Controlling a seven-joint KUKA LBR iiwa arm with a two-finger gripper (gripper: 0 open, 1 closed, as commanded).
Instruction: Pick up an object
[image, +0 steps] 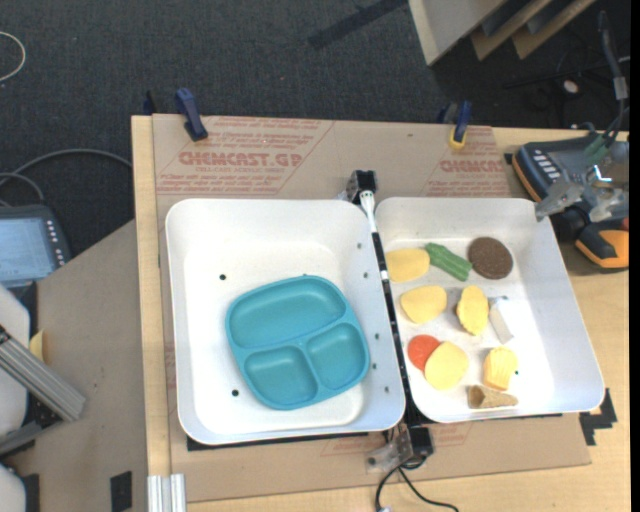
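Observation:
The right bin (560, 300) holds several small toy foods. A brown round disc (491, 257) lies at its back, with a green piece (447, 261) and a yellow piece (408, 264) to its left. Two more yellow pieces (423, 302) (473, 310) lie in the middle, beside a small pale block (499, 322). Near the front are a red piece (421, 348) touching a yellow lump (447, 367), a yellow ridged piece (501, 367) and a small tan piece (490, 398).
In the left bin (200, 260) a teal three-compartment tray (297, 341) lies flat. A grey and orange hand-held controller (580, 190) rests on the bench just past the right bin's back right corner. Clamps (190, 112) (460, 122) hold the board's far edge.

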